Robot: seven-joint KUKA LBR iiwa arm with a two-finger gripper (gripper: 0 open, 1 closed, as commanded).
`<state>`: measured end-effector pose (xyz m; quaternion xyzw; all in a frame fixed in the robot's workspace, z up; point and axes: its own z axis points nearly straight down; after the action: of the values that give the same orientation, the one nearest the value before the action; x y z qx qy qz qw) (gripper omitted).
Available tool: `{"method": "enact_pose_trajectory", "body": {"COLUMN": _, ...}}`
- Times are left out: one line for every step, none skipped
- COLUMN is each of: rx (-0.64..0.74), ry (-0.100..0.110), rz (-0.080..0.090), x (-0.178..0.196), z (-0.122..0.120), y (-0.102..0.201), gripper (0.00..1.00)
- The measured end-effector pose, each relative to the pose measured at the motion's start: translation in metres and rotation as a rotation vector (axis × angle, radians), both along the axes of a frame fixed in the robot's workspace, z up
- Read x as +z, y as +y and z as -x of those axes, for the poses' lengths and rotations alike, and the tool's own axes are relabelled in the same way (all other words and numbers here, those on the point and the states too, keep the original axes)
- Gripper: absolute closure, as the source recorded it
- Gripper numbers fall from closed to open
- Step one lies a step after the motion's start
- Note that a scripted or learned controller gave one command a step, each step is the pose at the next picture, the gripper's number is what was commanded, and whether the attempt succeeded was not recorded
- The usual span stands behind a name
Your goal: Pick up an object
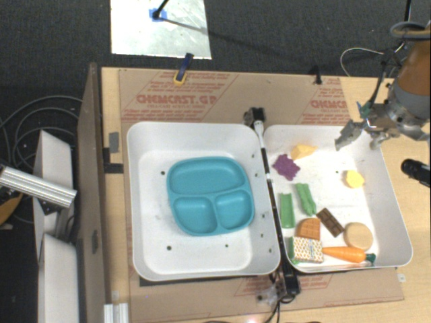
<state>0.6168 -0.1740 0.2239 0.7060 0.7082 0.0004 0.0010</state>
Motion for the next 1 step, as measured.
{"method": "enact_pose_trajectory", "body": {"rx": 0.004, "ry": 0.005, "rz": -0.003, "x": -0.0572, "z": 0.0231, "y": 0.0669, "gripper": 0.00}}
